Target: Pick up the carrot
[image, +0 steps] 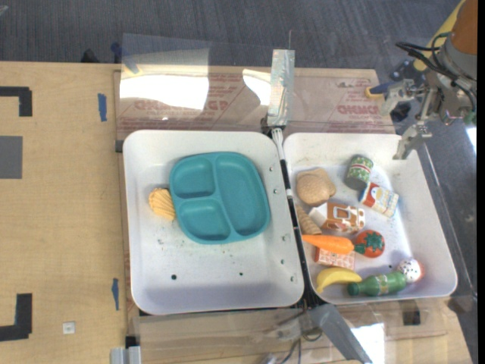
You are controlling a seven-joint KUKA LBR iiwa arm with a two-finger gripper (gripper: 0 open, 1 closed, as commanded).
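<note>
Orange: one carrot (328, 243), one banana (336, 278).

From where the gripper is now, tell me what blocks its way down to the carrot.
Nothing lies on top of the carrot. But the gripper hangs over the right bin's far corner, and the carrot is wedged among a tomato and small cartons, crowding the fingers.

Carrot (327, 243) left of tomato (369, 243) — touching

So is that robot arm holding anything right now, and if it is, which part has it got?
Nothing is held. The gripper hangs over the right bin's far right corner, and the carrot lies untouched among the other toys.
</note>
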